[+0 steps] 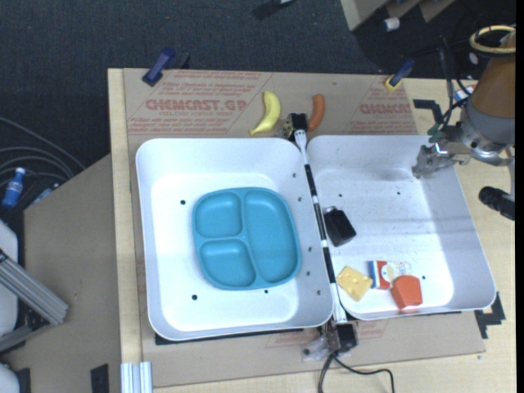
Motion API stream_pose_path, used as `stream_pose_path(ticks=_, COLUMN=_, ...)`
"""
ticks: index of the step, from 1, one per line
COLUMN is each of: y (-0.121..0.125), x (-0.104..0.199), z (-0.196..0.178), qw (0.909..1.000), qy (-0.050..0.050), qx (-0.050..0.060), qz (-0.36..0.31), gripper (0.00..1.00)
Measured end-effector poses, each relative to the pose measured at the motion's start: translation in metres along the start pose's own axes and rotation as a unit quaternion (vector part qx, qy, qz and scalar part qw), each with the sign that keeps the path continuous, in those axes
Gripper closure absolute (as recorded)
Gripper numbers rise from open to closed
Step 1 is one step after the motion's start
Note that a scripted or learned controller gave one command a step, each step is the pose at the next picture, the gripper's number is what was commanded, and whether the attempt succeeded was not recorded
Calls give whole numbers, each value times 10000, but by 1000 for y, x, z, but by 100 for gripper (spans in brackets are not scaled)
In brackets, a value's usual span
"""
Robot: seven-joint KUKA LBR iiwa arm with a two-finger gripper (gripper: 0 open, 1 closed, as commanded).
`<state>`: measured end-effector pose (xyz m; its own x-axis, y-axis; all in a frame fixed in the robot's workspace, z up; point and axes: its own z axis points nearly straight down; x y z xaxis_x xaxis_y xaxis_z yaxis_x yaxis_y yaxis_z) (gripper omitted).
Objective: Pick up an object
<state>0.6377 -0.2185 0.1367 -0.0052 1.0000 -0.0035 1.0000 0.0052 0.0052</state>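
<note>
Objects (cheese wedge [354, 282], orange block [407, 291]) lie near the right bin's [458, 219] front edge. We judge the approach step: the gripper [427, 160], its state unreadable, must descend toward them.

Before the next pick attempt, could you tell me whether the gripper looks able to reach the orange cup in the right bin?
Probably yes. The gripper hangs over the right bin's far side, and the orange cup stands at the near edge, uncovered, though a small carton sits close beside it.
</note>
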Motion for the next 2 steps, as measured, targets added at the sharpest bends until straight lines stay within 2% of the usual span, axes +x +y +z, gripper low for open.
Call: stream_pose_path(ticks=2, y=2, x=0, z=-21, qw=10000, qy=-16, qx=-28, qz=-7, gripper=100)
